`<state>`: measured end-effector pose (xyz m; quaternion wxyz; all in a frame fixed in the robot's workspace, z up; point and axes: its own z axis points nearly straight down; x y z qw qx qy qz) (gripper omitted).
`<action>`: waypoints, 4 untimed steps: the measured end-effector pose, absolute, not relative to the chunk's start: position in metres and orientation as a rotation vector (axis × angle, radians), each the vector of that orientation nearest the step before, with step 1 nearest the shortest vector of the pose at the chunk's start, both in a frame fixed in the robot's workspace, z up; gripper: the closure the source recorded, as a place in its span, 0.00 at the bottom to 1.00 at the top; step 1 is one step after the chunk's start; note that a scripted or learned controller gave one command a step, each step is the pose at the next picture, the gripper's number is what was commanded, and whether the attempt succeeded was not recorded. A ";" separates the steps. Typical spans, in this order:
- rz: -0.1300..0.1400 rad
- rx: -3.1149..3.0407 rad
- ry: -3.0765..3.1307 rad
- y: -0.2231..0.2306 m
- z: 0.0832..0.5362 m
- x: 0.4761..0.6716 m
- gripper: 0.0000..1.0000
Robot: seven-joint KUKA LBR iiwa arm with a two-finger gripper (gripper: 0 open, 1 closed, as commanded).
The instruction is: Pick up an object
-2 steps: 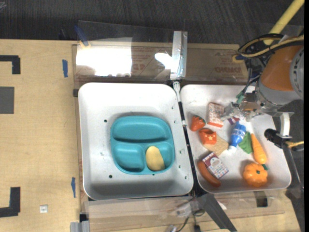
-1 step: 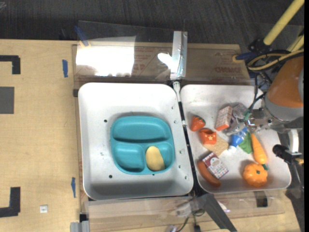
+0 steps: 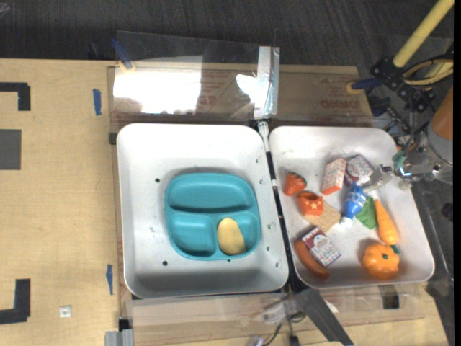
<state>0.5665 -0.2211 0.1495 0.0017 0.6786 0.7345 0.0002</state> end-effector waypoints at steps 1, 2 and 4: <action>-0.002 2.132 2.309 -0.220 0.147 0.565 0.00; 0.034 2.082 2.322 -0.217 0.112 0.558 0.00; 0.021 2.208 2.240 -0.206 0.090 0.485 0.00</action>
